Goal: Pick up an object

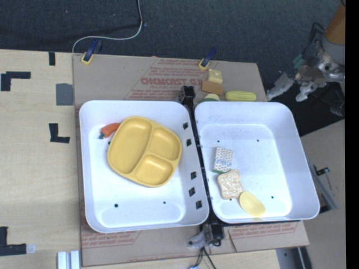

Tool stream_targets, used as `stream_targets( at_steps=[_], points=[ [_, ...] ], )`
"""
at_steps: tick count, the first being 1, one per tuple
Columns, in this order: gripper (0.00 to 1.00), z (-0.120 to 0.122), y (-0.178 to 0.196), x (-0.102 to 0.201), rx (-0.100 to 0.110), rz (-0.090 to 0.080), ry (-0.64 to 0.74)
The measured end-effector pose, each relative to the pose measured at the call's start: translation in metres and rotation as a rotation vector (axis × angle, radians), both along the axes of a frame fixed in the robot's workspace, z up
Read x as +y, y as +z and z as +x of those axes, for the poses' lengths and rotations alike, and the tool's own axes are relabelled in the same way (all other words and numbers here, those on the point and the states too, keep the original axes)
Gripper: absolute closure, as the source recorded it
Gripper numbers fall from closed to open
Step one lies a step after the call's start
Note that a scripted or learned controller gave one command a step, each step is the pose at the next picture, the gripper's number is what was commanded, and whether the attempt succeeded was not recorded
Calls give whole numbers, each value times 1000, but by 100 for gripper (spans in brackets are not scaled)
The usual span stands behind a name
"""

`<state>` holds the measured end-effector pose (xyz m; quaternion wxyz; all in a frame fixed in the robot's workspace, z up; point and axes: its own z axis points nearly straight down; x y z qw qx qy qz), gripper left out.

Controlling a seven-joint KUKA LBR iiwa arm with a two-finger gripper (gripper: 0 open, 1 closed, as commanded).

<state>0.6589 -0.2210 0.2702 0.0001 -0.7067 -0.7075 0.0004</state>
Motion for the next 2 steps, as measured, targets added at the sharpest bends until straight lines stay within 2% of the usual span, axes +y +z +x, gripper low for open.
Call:
stream_targets(
  at_steps=[1, 2],
  points=[
    [0, 0, -193, 25, -1, -2, 1],
    [0, -49, -185, 104, 1, 1, 4]
  ],
)
